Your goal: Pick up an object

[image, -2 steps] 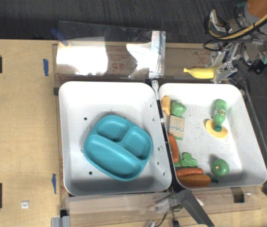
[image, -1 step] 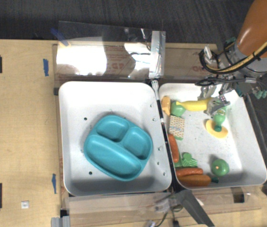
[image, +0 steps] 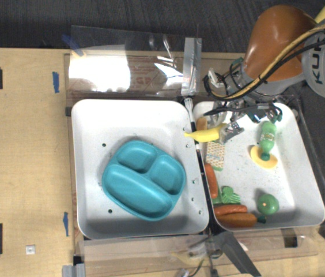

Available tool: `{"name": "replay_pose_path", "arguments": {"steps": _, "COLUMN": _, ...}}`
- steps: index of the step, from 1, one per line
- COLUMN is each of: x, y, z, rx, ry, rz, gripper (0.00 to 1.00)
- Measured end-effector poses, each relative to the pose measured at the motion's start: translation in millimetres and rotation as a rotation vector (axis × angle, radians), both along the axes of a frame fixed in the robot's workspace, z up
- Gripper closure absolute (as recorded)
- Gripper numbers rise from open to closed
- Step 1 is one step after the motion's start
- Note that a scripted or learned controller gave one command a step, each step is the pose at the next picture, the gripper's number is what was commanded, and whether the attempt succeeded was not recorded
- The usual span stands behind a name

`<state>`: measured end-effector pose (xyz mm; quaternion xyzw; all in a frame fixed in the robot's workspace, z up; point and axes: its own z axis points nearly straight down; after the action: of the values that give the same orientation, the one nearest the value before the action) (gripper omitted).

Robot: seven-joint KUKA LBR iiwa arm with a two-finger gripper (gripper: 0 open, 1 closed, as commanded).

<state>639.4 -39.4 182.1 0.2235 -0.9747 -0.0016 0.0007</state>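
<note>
Our claw (image: 230,130) hangs low over the right bin (image: 301,172), just beside the yellow banana (image: 204,134). We cannot tell if it grips anything. The banana lies across the wall between the bins, so it sits tilted.

teal divided plate (image: 144,179) (left bin (image: 87,120)), wooden bench (image: 21,154)

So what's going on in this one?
The arm reaches into the right bin from the top right. Its hand is low by a yellow banana lying across the divider; whether it grips it is unclear. Other toy foods lie in that bin; the left bin holds a teal tray.
</note>
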Motion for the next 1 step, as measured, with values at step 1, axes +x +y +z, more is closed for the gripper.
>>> {"name": "replay_pose_path", "arguments": {"steps": 1, "x": 16.4, "y": 29.1, "z": 38.6, "rx": -0.001, "ry": -0.015, "rz": 0.059, "gripper": 1.0}}
